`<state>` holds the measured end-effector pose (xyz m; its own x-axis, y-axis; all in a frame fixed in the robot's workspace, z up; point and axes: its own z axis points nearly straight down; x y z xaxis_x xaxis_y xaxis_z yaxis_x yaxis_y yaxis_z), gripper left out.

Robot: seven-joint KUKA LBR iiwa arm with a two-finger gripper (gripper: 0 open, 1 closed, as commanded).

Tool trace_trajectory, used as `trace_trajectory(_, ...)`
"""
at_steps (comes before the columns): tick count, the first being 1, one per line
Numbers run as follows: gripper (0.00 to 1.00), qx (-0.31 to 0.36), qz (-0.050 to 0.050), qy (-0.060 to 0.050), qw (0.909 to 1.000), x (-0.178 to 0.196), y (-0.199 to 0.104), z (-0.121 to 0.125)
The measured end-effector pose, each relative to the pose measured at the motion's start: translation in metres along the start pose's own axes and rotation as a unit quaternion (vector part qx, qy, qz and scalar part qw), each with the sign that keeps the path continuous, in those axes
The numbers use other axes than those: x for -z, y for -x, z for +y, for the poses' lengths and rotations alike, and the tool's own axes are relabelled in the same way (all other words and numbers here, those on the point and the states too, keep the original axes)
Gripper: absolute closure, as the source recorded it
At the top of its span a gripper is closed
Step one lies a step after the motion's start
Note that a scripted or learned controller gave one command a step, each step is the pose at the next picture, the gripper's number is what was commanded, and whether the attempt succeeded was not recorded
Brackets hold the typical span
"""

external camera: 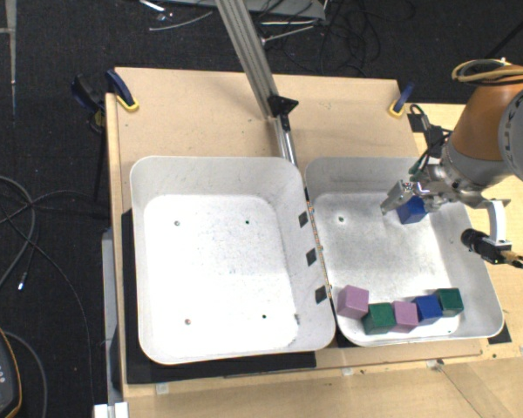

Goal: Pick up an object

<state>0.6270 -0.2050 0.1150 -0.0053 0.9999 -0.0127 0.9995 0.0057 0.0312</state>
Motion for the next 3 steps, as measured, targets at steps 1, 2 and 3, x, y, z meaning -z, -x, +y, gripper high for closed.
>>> trace_trajectory(1,0.00,-0.001,0.000,-0.001,1.0000,0.0002,0.0004,-0.0009)
trace_trajectory(2,0.00,0.000,0.000,0.000,1.0000,0.0005,-0.0002,0.0000)
trace_trajectory(3,0.00,-0.001,0.000,-0.001,1.0000,0.0006,0.0001,-0.0010)
